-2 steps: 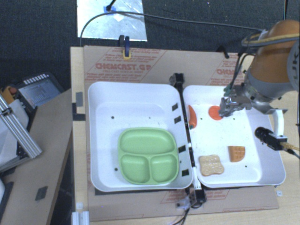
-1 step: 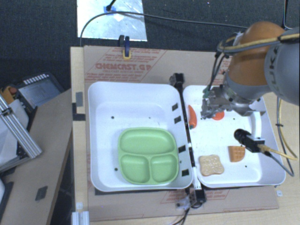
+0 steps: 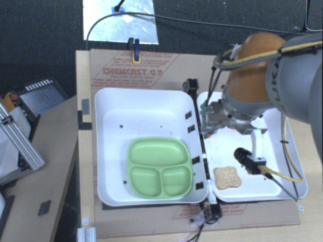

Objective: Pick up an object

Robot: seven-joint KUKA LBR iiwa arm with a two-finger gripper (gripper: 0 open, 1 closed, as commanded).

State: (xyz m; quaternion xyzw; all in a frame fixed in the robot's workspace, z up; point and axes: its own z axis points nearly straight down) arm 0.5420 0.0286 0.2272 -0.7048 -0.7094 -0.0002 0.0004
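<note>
From my seat the claw (image 3: 211,121) sits low in the right bin (image 3: 270,184), close against that bin's left wall, just beside the strip where the two bins meet. The wrist housing covers it from above, so I cannot tell how far open it is or whether it has hold of anything. Above it rises the arm (image 3: 299,82), grey with its orange band (image 3: 255,69), coming in from the right and hanging over the far half of that bin. Nearer to me in the same bin lies a tan toast-shaped piece (image 3: 227,177), flat on the white floor near the front left corner and apart from the claw. Across the divide, the left bin (image 3: 141,110) holds a green divided plate (image 3: 159,166), lying flat in its front half with its three compartments facing up. Small black clips (image 3: 192,129) run along the left bin's right wall. Both bins rest on a cardboard sheet (image 3: 146,70) with red print, and a yellow clamp (image 3: 135,52) grips its far edge.
</note>
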